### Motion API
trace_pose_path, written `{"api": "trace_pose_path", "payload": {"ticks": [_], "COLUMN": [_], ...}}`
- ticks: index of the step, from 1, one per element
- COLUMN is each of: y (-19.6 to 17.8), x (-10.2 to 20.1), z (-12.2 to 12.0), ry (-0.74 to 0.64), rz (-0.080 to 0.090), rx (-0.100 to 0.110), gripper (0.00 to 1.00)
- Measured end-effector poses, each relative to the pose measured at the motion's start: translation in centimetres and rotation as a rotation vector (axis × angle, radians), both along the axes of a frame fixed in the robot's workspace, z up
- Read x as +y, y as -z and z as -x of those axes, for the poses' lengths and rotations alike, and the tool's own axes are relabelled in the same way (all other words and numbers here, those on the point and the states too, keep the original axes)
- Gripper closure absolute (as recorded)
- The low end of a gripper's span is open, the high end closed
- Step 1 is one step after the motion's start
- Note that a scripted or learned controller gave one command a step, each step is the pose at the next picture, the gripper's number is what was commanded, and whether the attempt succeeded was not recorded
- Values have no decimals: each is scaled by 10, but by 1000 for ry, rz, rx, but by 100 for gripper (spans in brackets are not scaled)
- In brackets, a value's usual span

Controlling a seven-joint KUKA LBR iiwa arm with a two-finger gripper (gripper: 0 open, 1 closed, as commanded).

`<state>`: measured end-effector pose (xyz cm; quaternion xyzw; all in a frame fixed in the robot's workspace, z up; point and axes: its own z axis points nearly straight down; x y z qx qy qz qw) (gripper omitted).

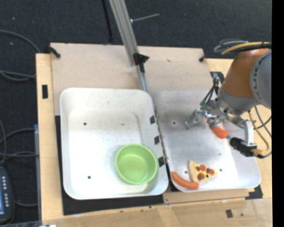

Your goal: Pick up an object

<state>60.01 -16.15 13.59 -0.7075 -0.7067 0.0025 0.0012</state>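
In the right bin (180, 105) an orange carrot-like piece (219, 132) lies near the right wall, partly under the arm's wrist. My gripper (202, 117) hangs low over the bin, just up and left of that piece, and I cannot see whether they touch. Near the bin's front edge lie a toy pizza slice (201, 170) and a red sausage (184, 180), side by side. A green bowl (136, 163) stands upright in the front right corner of the left bin (85, 126).
A slanted aluminium post (125, 27) rises from the bench behind the seam between the bins. Black cable fittings (244, 147) hang off the arm by the right bin's right wall. Cables lie on the dark floor at left.
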Motion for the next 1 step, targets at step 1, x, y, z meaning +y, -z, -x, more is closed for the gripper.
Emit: {"api": "trace_pose_path", "payload": {"ticks": [1], "y": [-15], "x": [0], "z": [-3], "ry": [3], "rz": [-1], "rx": [-10], "gripper": [100]}}
